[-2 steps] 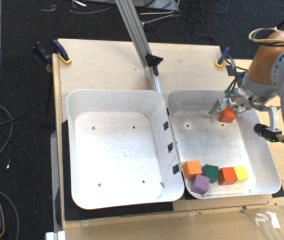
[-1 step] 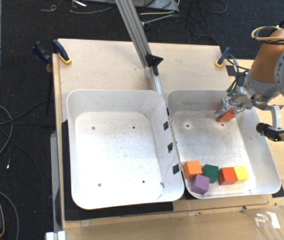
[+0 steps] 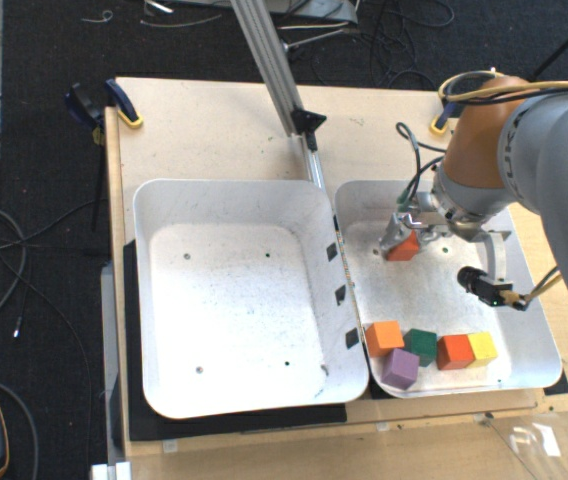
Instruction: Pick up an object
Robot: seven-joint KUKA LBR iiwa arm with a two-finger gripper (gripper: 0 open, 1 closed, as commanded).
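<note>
The hand [image 3: 401, 238] pinches a red block [image 3: 402, 250] over the right bin [image 3: 534, 363]; likely light, stiff, smooth-sided, best gripped square across flat opposite faces

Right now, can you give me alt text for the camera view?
The grey arm's gripper holds a small red-orange block above the right white bin. Five blocks cluster at its near edge; the left white bin sits beside it.

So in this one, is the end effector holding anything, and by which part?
A red-orange block sits between the fingers of the end effector, gripped at its upper sides, in the right bin.
</note>
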